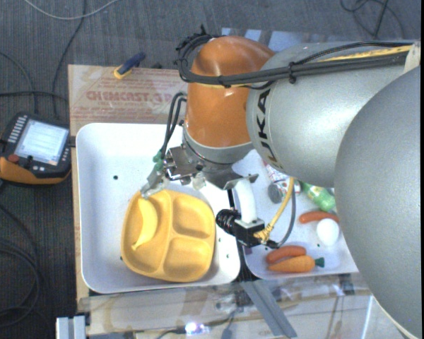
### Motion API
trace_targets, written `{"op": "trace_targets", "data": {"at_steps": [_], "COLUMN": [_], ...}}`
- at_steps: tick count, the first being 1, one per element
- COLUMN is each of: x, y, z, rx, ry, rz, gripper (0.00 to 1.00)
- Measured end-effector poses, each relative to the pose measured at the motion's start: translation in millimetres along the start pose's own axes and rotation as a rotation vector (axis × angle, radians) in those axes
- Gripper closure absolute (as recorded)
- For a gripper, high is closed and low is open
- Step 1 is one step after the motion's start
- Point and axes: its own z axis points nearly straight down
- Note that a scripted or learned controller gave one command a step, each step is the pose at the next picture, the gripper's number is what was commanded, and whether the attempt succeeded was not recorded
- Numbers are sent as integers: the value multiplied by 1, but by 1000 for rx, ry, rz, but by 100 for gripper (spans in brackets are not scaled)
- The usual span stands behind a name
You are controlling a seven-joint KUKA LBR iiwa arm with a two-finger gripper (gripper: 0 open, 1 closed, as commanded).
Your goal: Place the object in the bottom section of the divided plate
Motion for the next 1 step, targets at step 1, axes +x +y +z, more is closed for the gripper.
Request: {"op": "trace_targets", "data": {"at_steps": [1], "x": [0], "y": [0], "z": [0], "rx": [0], "ry": [0], "rz": [0], "gripper": [0]}}
